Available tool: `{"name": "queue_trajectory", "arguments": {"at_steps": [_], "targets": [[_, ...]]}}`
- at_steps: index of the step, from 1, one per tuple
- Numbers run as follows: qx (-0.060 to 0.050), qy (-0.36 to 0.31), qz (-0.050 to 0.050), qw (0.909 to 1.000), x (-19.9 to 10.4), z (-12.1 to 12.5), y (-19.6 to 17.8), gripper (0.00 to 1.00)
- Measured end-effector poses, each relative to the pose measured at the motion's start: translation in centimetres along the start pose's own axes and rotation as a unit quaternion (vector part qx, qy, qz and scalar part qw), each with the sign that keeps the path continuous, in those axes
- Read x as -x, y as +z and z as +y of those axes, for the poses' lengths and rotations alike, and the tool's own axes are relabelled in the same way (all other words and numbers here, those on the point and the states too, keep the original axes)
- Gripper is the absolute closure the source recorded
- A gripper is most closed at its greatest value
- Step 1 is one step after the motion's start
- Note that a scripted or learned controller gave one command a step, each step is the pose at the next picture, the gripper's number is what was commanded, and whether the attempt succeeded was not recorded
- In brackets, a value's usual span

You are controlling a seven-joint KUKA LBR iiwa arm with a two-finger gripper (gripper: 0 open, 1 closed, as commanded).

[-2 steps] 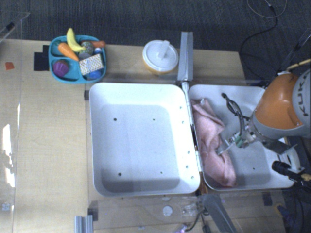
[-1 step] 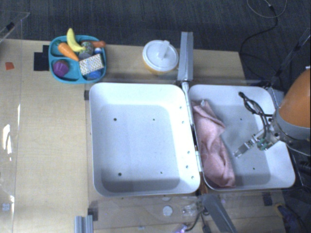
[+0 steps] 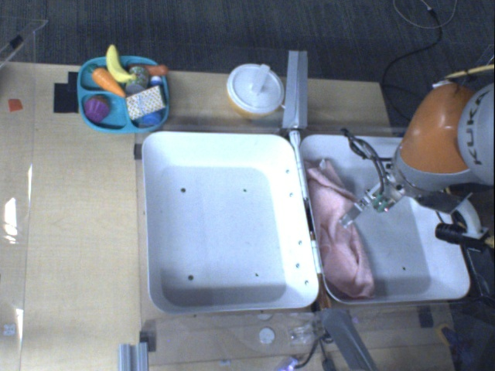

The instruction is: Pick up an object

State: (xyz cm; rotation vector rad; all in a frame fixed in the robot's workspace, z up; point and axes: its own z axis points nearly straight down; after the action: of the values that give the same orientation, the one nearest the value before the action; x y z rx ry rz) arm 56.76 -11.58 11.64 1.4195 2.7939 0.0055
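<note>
A pink cloth (image 3: pixel 338 234) is lying crumpled in the right bin (image 3: pixel 433 277). It is stretching along the bin's left wall, from near the far corner down to the near corner. The rest of that bin's floor is showing bare white.

The claw (image 3: pixel 349 215) is hanging right over the middle of the pink cloth, at its right edge. The tips are pointing down and to the left, toward the cloth. I cannot tell if the claw is open or closed, and I cannot tell if it is touching the cloth. The grey arm with its orange band (image 3: pixel 437 134) is reaching in over the right side of the same bin.

Just left of the pink cloth, past the two bin walls, the left bin (image 3: pixel 224 222) is sitting side by side with the right one.

Farther from the cloth, up on the tabletop (image 3: pixel 69 230) behind the left bin, a white lidded cup (image 3: pixel 255 90) is standing. Far off to the left of that, a blue tray (image 3: pixel 124 93) is holding toy food, with a yellow banana (image 3: pixel 116 64) and an orange carrot (image 3: pixel 107 81) in it.
</note>
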Motion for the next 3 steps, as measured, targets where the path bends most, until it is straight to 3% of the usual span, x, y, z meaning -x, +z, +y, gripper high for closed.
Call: {"name": "queue_trajectory", "arguments": {"at_steps": [1,2,3], "targets": [[0.003,0.072,-0.002,0.9974,3.5,7.1,2.6,0.00],[0.006,0.069,-0.004,0.9976,3.5,7.5,1.3,1.00],[0.002,-0.011,-0.002,0.9999,0.9,12.1,-7.1,1.00]]}}
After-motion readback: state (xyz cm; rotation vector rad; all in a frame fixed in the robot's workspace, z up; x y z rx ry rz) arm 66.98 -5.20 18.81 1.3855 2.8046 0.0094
